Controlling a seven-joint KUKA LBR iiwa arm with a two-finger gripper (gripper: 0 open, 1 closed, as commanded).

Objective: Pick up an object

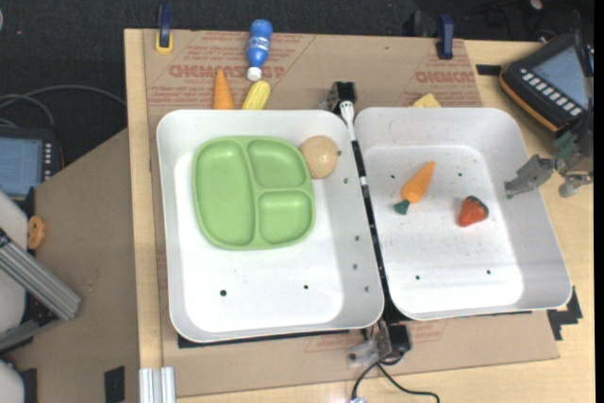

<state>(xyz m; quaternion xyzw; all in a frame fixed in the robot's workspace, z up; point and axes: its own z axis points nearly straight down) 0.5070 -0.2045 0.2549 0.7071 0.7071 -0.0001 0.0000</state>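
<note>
Two shallow white bins sit side by side on your bench (283, 52). The right bin (528, 260) carries the likely targets: an orange toy carrot (417, 183) lying aslant at mid-frame, and a red strawberry-like piece (473, 211) near it, apart and easy to single out. The hand (528, 175) hovers at the right bin's far edge, grasping nothing; you cannot tell its state. A green divided plate (253, 192) and tan ball (320, 155) occupy the left bin (274, 297).
</note>
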